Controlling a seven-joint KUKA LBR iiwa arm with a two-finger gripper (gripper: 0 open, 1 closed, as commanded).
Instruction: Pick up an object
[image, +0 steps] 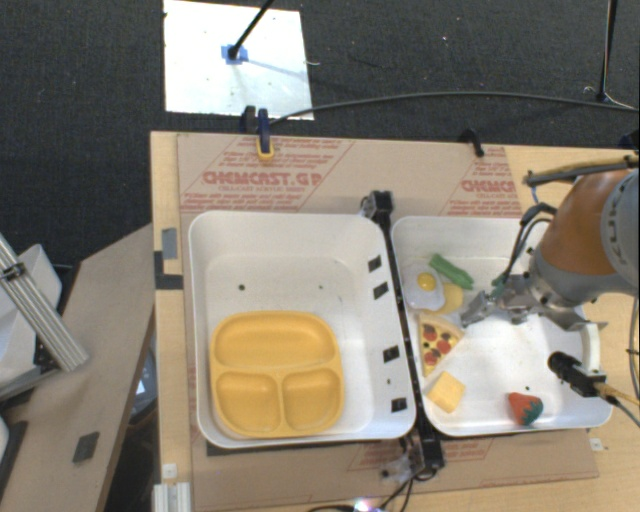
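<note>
The gripper (472, 309) sits low in the right bin (500, 232), just right of the pizza slice (437, 341) and below the fried egg (428, 288); its opening cannot be told, nothing visibly held.

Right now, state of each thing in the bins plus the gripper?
yellow divided tray: flat in left bin, upright, nothing in its compartments
fried egg toy: flat in right bin, near the divider
green piece: lying beside the egg
pizza slice toy: flat, below the egg
yellow cheese piece: flat, near front wall
red strawberry toy: lying at front right
gripper: low over right bin by the pizza; fingers unclear
</note>
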